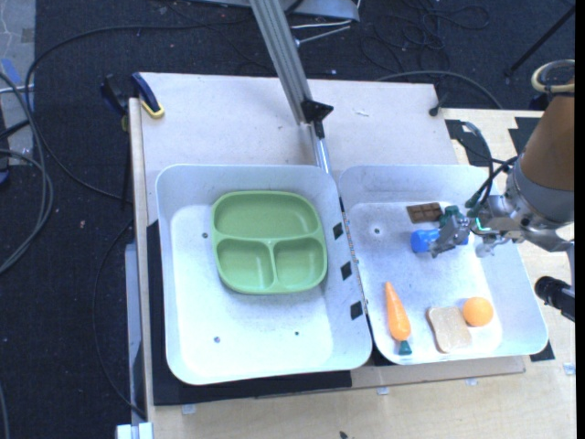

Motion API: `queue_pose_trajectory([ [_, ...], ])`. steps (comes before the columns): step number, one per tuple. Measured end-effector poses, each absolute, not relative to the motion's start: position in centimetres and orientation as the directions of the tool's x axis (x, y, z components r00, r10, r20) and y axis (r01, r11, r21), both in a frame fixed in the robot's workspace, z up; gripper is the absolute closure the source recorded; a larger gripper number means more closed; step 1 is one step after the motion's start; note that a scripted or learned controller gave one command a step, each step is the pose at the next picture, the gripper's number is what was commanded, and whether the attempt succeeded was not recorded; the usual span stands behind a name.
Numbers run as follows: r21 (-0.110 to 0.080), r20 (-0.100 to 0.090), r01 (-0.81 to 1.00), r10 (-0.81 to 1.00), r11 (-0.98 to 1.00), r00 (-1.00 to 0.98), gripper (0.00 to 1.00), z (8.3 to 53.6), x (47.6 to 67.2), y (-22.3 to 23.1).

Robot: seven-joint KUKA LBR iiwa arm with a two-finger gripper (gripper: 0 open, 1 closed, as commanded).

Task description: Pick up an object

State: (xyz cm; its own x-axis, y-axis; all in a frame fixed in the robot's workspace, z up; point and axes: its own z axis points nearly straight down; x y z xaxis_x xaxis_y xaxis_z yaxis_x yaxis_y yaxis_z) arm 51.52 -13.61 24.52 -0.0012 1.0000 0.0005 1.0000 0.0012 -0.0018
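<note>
Holding one carrot (397,311), one orange (477,312), one blue block (423,240): right bin (521,332).

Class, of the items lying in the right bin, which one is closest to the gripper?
The blue item: it lies right beside the gripper. The brown block is slightly farther; carrot, orange ball and tan slice lie well below.

No legible text, label, brand, number or sign anywhere: none on the bins, the bench, the objects or the arm. Small dark marks along the bins' edges stay unreadable.
</note>
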Motion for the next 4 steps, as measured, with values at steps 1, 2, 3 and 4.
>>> queue_pose_trajectory([
  [1, -0.001, 0.0, 1.0, 1.0, 0.001, -0.001, 0.0, 24.6, 51.5, -13.6],
  [2, -0.006, 0.001, 1.0, 1.0, -0.002, 0.002, 0.0, 19.0, 50.7, -14.2],
  [3, -0.005, 0.001, 1.0, 1.0, -0.001, 0.001, 0.0, 14.6, 50.4, -14.2],
  [4, 0.0, -0.001, 1.0, 1.0, 0.0, 0.0, 0.0, 9.4, 50.4, -14.2],
])
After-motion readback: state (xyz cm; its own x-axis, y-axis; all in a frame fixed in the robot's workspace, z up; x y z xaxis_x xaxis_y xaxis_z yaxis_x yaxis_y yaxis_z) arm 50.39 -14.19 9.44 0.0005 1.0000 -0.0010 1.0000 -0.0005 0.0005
